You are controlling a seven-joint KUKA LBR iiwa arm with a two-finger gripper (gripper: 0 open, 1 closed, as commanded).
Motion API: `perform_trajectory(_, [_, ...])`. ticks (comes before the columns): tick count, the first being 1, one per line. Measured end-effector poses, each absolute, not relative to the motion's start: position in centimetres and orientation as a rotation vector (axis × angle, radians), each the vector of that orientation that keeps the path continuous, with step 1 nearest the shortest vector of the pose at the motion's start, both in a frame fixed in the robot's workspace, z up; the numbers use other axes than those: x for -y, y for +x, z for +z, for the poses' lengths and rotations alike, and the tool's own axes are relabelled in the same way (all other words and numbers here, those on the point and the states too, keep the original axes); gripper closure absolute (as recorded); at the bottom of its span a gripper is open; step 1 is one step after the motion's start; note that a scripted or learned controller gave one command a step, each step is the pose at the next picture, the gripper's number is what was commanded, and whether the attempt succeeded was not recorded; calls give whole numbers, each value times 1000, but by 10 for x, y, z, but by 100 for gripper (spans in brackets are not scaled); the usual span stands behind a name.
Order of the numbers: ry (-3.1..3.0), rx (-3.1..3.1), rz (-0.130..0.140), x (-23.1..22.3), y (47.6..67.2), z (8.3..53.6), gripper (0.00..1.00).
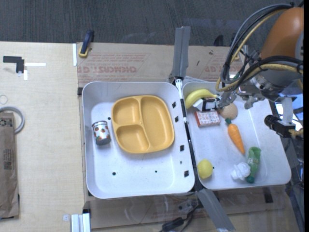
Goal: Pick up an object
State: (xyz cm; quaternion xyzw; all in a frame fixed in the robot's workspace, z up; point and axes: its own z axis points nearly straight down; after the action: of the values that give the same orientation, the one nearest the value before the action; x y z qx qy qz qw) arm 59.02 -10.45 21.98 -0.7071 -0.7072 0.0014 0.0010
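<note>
The arm (285, 37) is cut off at the right edge, and it partly hides the banana (197, 96).

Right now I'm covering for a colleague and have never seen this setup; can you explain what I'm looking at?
This is one photo from a fixed camera above a bench, looking down at a slant. The grey machine with the orange band and looping cables is a robot arm reaching in from the right. Its gripper, a two-finger claw, hangs low over the far end of the right bin, close to a banana, a small red box and a tan, potato-like object. I cannot tell if the fingers are open or shut, and nothing clearly sits between them. Also in that bin are a carrot, a lemon and a green-and-white item. The left bin holds a yellow divided plate and a small can.
</note>
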Motion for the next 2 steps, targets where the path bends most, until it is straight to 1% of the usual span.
perform_trajectory(1, [-2048,2381,3,159,576,111,0])
perform_trajectory(2, [-1994,2427,2,166,569,91,0])
